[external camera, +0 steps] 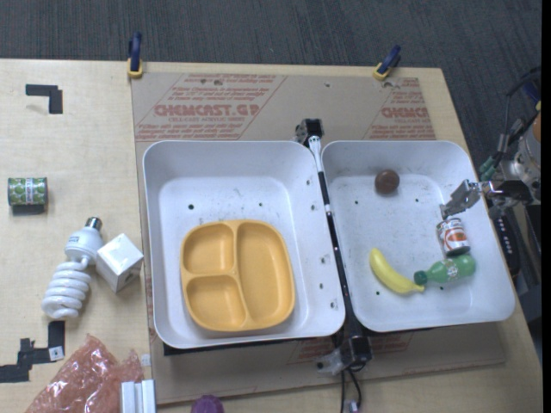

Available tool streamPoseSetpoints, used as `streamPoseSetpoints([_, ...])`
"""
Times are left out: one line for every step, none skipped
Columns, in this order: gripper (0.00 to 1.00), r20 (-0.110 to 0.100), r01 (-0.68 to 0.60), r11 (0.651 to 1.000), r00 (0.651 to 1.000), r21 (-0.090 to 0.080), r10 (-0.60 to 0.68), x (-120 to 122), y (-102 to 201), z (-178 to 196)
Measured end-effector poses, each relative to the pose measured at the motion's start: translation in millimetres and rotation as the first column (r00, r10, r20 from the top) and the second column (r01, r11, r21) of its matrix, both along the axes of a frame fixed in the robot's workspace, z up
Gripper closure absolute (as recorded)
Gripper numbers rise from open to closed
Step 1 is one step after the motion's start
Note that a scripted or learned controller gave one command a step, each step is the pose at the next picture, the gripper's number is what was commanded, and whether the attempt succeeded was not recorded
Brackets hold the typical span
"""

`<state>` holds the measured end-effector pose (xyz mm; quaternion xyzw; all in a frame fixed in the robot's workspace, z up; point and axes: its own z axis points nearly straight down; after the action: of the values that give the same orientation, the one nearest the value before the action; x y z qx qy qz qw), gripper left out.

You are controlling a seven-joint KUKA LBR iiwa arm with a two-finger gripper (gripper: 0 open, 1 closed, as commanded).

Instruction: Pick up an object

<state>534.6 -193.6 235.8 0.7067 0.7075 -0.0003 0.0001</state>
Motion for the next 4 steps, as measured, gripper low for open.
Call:
streamPoseSetpoints([0.00,0.020,0.002,1.000,1.000,-0.008,-0.001,-5.1,-5.9,-123.7])
streamPoseSetpoints([0.00,0.044,-0.005,1.000,0.999,-0.013,0.005,-35.4,32.2,-130.8])
streamPoseSetpoints([0.00,0.002,0.002,1.000,1.000,0.001,-0.002,-56.3,85.8,-143.3])
streamPoseSetpoints([1.00,0.005,0.003,1.000,1.000,0.000,-0.003,-54.7,85.2,-133.3])
